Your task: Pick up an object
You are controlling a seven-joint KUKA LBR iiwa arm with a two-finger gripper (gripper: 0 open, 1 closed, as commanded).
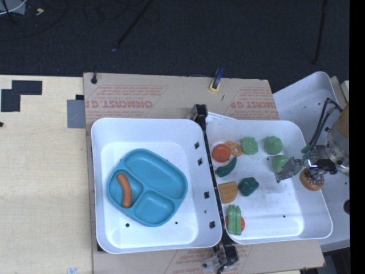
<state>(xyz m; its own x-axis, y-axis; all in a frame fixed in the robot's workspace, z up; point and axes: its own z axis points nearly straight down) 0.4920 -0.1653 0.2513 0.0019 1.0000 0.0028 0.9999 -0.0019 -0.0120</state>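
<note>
On my right-hand bin [296, 224] the gripper [292, 168] sits low near the far right side, reaching in from the arm at the frame's edge, and I cannot tell how its claw stands, because the dark metal hides the tips. A pale green piece [279, 162] lies just beside it, touching or nearly so, but I see nothing clearly caught. Further left I read a green ball [272, 144], a bumpy green toy [248, 145], a red tomato [220, 152], a dark green pepper [248, 185], an orange block [227, 192] and a green-and-red bundle [234, 220] near the front wall. Across the divider, the left bin [108, 233] carries a blue sectioned plate [162, 178] with an orange sausage [124, 189] in its left compartment.
</note>
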